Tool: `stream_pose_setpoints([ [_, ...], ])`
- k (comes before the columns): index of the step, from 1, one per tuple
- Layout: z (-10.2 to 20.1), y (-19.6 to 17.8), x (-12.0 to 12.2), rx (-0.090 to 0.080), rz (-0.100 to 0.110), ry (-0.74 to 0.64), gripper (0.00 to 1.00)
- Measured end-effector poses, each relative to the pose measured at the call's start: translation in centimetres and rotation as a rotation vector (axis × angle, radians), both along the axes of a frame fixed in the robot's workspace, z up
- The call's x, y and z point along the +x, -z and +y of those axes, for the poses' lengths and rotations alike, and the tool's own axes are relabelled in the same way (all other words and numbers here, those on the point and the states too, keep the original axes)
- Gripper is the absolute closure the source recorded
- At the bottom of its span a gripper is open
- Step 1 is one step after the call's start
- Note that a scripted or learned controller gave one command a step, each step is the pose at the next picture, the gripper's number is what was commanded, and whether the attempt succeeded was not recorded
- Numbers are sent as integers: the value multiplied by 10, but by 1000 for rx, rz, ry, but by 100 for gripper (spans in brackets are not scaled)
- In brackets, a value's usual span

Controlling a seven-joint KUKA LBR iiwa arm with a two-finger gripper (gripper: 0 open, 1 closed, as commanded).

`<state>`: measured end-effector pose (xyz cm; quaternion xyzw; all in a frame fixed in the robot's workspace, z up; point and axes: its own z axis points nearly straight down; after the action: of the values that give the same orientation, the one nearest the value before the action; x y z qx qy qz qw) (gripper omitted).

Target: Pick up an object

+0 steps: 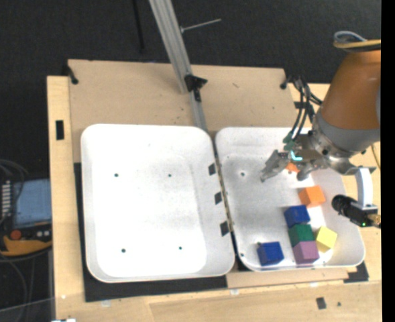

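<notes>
Hovering over the right bin (pixel 251 146), the gripper (pixel 288 168) has its fingers spread apart with nothing visibly held between them. Blocks cluster toward 5 o'clock from it: orange block (pixel 312 195), blue block (pixel 296 216), green block (pixel 302 233), purple block (pixel 306 251), yellow block (pixel 326 238). A second blue block (pixel 270 252) lies at 6 o'clock; the left bin (pixel 147 200) sits at 9 o'clock.

A pale wooden bench (pixel 143 96) is carrying two shallow white bins, sitting side by side and touching along their inner edges. The left bin (pixel 96 200) is lying toward the bench's middle, and the right bin (pixel 247 206) is sitting toward the bench's right end. A dark mat (pixel 153 286) is showing beneath their front edges. A slanted metal rail (pixel 174 35) is standing at the bench's far side, reaching down toward the gap between the bins.
</notes>
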<state>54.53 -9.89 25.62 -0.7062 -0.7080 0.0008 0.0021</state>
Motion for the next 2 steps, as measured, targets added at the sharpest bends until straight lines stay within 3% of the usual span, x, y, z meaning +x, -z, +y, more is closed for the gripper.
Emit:
stream_pose_setpoints([
  [1,0,-2,1,-1,-5,3,0],
  [2,4,54,-7,-3,0,5,0],
])
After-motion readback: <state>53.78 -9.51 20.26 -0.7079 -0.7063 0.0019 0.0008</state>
